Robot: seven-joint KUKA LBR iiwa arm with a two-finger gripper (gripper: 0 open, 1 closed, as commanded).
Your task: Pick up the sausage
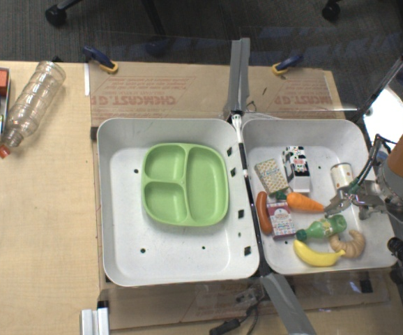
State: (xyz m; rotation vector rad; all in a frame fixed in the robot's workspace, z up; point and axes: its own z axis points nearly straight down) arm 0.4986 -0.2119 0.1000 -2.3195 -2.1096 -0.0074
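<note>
The sausage (263, 212) is a short red-brown link lying lengthwise against the left wall of the right bin (313, 127), beside a small pink carton (281, 220). My gripper (350, 205) hangs low at the right side of that bin, well to the right of the sausage. An orange carrot (305, 202) and a green bottle (323, 227) lie between the two. The fingers look spread, with nothing held between them.
Also in the right bin are a banana (316, 255), a tan pastry (349, 243), a white can (341, 176), a patterned box (271, 175) and a cow-print box (297, 165). The left bin (118, 208) holds a green divided plate (185, 184). A plastic bottle (31, 103) lies on the bench at left.
</note>
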